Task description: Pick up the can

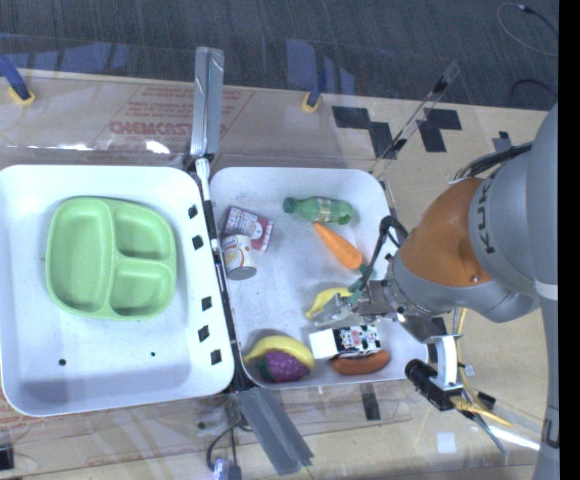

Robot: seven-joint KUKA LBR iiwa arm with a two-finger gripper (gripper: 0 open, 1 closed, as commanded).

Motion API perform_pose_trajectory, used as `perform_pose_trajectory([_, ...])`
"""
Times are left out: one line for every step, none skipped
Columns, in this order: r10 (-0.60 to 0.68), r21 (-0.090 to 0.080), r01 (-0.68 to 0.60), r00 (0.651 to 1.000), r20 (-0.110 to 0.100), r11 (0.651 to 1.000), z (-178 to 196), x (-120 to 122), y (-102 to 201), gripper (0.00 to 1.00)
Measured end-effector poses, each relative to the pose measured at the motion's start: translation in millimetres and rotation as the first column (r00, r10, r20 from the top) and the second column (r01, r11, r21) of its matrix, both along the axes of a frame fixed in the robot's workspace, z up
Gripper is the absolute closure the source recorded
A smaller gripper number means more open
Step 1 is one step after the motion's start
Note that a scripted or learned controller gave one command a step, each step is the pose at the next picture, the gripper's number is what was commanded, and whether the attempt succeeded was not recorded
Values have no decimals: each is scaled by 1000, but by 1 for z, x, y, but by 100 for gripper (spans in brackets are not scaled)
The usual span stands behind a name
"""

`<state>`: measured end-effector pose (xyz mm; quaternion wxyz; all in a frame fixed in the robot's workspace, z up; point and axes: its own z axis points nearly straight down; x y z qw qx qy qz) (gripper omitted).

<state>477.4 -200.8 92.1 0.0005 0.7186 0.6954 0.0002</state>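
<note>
The can (238,256) lies on its side in the right bin (295,180), close to that bin's left wall, touching a red-and-white packet (247,225) just above it. The arm reaches in from the right, its orange band (448,240) over the bin's right edge, and the jaws (358,303) hang low near the bin's lower right, well apart from the can; whether they are released or clenched cannot be told. Beside them lies a yellow banana-like piece (325,301), and just below sit a white box (324,344) and a brown sausage-like item (360,363). A green bottle (320,208) and an orange carrot (338,246) lie towards the bin's top right, a yellow and purple toy (279,358) at the bottom. The left bin (20,368) holds a green divided plate (112,258) on the counter (270,118)
</note>
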Motion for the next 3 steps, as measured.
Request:
perform_pose_trajectory([27,-1,-27,1000,1,1000,0,0,-2,0])
perform_pose_trajectory([69,-3,-69,998,2,998,0,0,-8,0])
perform_pose_trajectory([-1,-5,1,1000,4,1000,0,0,-10,0])
